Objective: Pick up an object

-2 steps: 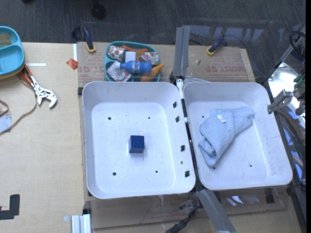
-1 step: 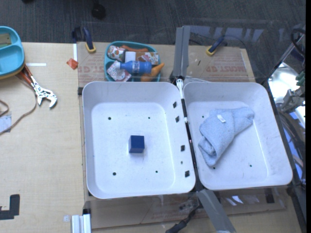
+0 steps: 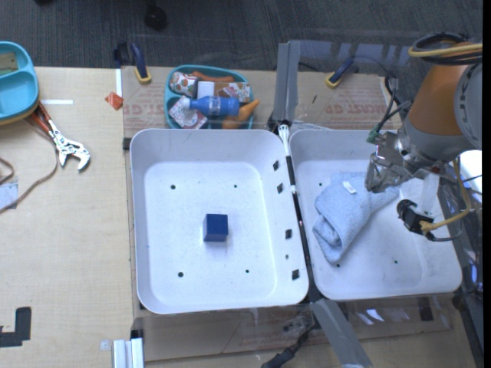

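Gripper (image 3: 381, 179) is parked right at the light blue towel (image 3: 345, 213) in the right bin (image 3: 430, 278), probably for a pinch; whether anything's actually grabbed can't be told.

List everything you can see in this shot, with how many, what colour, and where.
bins: two, white, side by side at centre
block: one, blue, in the left bin
towel: one, light blue, crumpled in the right bin
tray: one, teal, holding mixed small items, behind the left bin
wrench: one, silver, on the bench at far left
dish: one, light blue, at the far left edge
clamps: two, blue and yellow, along the bench's back edge
arm: one, grey with orange band, over the right bin
tool: one, dark, at the towel's upper right end
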Tool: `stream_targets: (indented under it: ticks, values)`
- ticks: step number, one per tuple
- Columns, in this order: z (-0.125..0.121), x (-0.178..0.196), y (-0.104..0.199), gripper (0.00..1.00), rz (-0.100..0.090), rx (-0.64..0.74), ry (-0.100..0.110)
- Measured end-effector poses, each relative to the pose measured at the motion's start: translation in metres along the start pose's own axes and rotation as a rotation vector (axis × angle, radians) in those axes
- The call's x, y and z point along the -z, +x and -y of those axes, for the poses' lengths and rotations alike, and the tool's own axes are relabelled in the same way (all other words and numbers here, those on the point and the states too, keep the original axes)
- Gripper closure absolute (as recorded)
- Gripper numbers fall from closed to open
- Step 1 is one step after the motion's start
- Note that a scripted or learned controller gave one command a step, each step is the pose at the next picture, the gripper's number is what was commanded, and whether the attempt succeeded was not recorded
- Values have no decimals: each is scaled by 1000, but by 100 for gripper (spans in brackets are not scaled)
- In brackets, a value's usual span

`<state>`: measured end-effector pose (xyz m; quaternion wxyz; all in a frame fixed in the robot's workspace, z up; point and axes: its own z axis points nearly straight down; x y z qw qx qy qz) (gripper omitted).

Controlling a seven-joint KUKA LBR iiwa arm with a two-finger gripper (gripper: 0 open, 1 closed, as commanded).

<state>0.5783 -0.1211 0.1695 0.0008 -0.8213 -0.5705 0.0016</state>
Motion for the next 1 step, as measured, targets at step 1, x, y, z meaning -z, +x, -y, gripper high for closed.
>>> stream_targets:
  ticks: [1]
  values:
    - [0,0,0,0,0,0,0]
